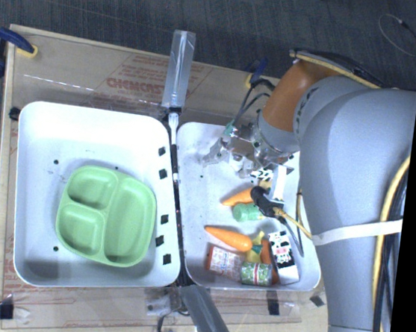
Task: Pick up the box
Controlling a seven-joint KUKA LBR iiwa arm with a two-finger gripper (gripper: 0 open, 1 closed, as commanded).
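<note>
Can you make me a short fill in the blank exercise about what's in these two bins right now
1. The green divided plate lies in the ______ bin of the camera view.
2. The two carrots are ______ in colour.
3. The box with the black-and-white cow pattern lies near the right bin's ______ wall.
4. The pincer hangs over the ______ bin.

Missing words: left; orange; right; right
</note>
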